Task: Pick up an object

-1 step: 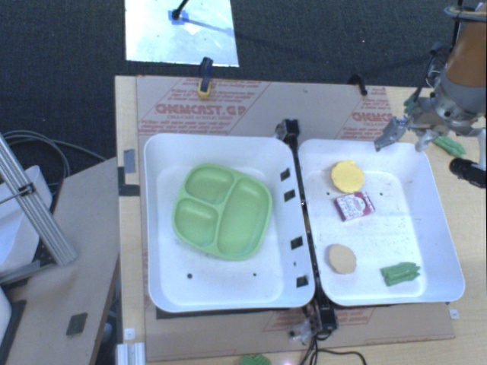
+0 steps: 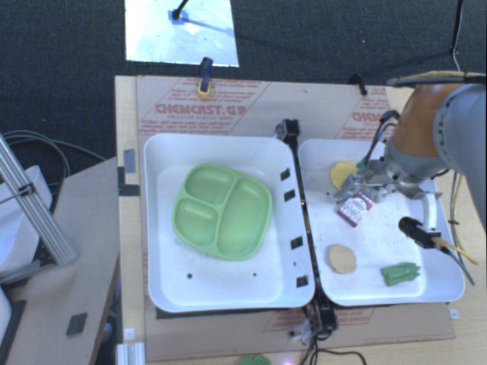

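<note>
In the right bin [image 2: 449,280], my gripper [image 2: 356,191] hangs low over the back half. A small red and white packet [image 2: 355,211] lies right under it, touching or nearly touching its tip. Just behind the gripper, a yellow round piece [image 2: 342,172] sits partly hidden by it. Toward the front of the bin lie a tan round disc [image 2: 342,259] and a green pepper-like piece [image 2: 400,273].
The left bin [image 2: 163,280] holds a light green divided plate [image 2: 223,211]. A black divider [image 2: 298,204] runs between the two bins. The grey arm with its orange band [image 2: 426,120] reaches in over the right bin's back right corner.
</note>
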